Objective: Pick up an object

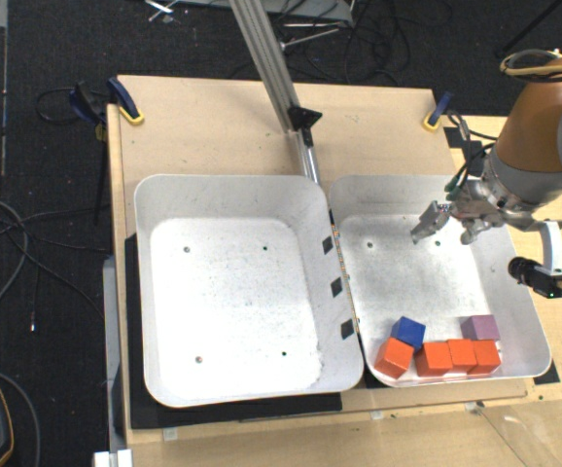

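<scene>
Several small blocks lie along the near edge of the right bin: a blue cube, a purple cube, an orange block at the left and a row of orange blocks beside it. My gripper hangs over the far part of the right bin, well behind the blocks. Its fingers are spread open with nothing between them. One fingertip points toward the bin's middle.
The left bin lies beside the right one, their rims meeting at the centre. A slanted metal pole runs down to the bins' far junction. Clamps sit at the bench's far corners.
</scene>
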